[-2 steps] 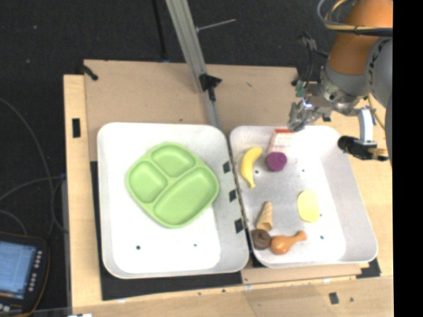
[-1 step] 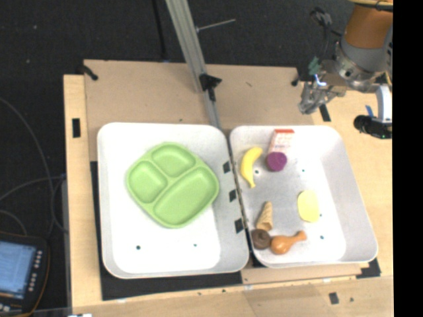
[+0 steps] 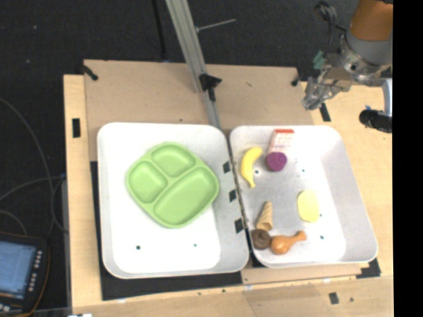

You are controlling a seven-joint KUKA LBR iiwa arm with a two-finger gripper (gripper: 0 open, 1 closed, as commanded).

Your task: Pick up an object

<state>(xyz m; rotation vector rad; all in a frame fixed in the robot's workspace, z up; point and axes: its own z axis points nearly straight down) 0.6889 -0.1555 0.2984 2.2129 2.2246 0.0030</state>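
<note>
Banana [image 3: 250, 166] at right bin [image 3: 330, 144] left edge: we judge it light, stiff plastic (likely slippery); pinch mid-curve. Gripper [image 3: 316, 98] above far rim, opening unclear.

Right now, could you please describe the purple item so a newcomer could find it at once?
Look in the right-hand shallow white bin, toward its far edge. The small round purple object sits against a red-and-white carton, right of a yellow banana; nothing else there is purple.

robot lab, bench [image 3: 132, 91], white bins [image 3: 112, 243]
</note>
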